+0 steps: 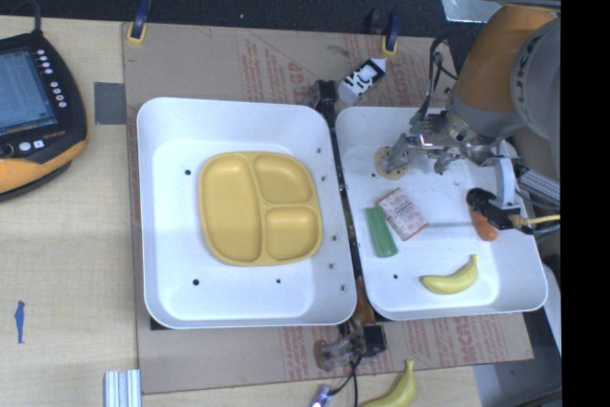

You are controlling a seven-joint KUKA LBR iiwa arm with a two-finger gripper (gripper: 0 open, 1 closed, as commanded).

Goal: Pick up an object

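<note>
Gripper (412,151) sits low in the upper part of the right white bin (534,295), right of frame centre, just beside a small round tan object (389,163). The view's too coarse there, so can't tell if the gripper is open, closed or gripping anything. Below it in the same bin: pink-and-white printed packet (402,213) touching a green rectangular block (381,231), yellow banana (451,278) near the lower edge; left white bin (162,291) holds 1 yellow 3-compartment plate (259,207).
</note>
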